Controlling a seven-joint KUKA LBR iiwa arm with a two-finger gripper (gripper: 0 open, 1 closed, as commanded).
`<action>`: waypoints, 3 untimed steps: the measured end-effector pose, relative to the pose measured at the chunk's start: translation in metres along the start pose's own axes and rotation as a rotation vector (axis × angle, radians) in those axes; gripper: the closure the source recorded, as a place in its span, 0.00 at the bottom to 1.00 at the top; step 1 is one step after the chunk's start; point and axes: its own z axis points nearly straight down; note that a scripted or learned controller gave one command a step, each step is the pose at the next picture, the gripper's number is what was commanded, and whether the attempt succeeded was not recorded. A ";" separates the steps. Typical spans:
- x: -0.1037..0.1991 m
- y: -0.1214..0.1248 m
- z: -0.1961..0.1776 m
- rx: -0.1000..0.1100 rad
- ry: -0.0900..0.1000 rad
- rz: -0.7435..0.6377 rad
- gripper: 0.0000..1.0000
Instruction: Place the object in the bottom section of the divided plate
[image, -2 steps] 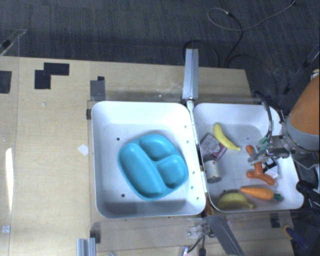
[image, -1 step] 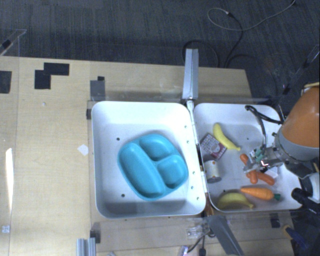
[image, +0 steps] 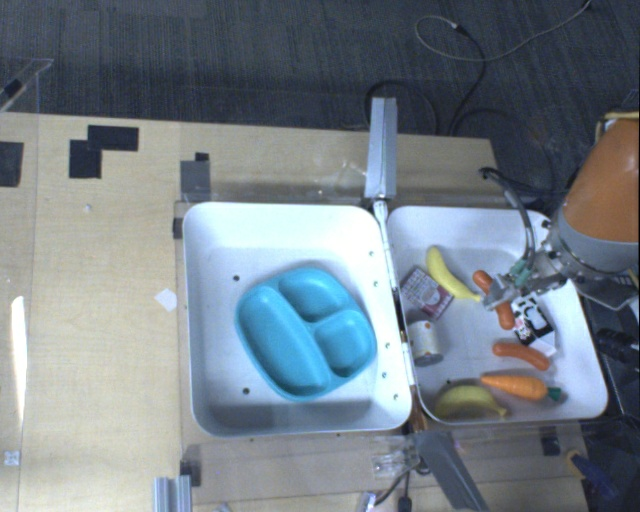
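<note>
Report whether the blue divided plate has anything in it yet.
Empty: all three sections of the blue divided plate show bare blue, in the left bin.

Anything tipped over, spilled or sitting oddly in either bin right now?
Little stands out. The blue divided plate lies flat but rotated askew in the left bin. In the right bin, the small can lies on its side among loosely scattered toy food. No spills or visible damage.
</note>
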 end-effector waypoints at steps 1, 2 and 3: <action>-0.082 0.007 0.108 -0.004 -0.003 0.013 1.00; -0.036 0.012 0.041 -0.003 -0.002 -0.290 1.00; 0.008 -0.031 0.062 0.000 0.000 -0.214 1.00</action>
